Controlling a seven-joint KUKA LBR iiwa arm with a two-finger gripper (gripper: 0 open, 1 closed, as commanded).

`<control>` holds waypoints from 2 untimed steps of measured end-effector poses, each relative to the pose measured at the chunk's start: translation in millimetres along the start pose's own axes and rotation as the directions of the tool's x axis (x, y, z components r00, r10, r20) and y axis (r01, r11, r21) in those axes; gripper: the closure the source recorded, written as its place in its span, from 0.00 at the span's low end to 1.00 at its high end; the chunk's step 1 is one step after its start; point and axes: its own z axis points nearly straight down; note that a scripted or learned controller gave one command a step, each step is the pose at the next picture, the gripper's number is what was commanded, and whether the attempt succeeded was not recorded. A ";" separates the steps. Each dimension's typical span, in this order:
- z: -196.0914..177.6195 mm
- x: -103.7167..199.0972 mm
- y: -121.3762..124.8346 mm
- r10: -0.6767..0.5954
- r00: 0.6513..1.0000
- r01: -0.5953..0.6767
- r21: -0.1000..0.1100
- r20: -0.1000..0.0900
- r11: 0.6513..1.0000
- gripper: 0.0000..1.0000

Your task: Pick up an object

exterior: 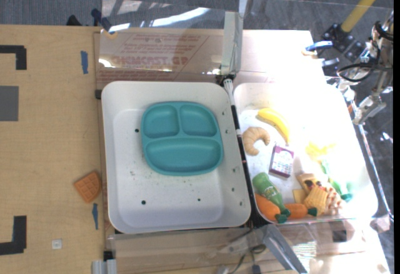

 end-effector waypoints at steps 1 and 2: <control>132.9 -34.3 25.0 0.047 0.999 -0.047 -0.006 -0.016 0.999 0.00; 186.6 69.5 35.3 0.023 1.000 -0.023 0.002 0.010 1.000 0.00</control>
